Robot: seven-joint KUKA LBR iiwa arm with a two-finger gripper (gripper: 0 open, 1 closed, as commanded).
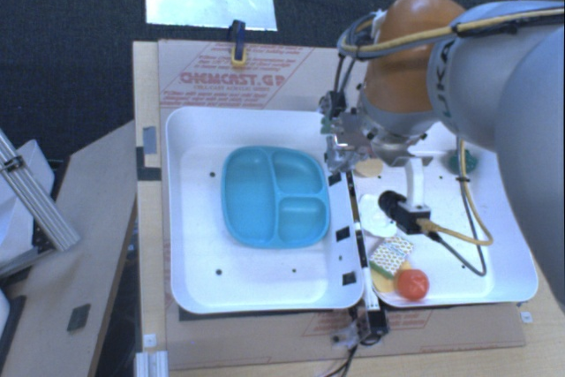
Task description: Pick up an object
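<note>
From above, the bench (150,216) carries two shallow white bins side by side. The left bin (190,216) holds one thing: a light blue divided plate (274,194) with three compartments, lying flat near the bin's middle, a little toward its right wall.

The right bin (508,265) holds several small objects. One red tomato-like ball (411,283) sits at the near edge, close to the bin's near left corner. Touching it on its left is one yellow piece (383,280), and just behind that lies one small checkered packet (391,254) in white, green and yellow. One white disc (380,219) lies further back along the left wall, partly under a black part with a cable. One teal object (465,161) shows at the far side, mostly hidden behind the arm. One pale tan piece (369,166) lies just under the wrist.

The gripper (340,156) hangs over the wall between the two bins, toward their far side. Whether anything sits between its working ends cannot be told, as the wrist hides them. The tomato-like ball, the yellow piece and the packet lie well apart from it, toward the near edge; the tan piece is nearest, just to its right.
</note>
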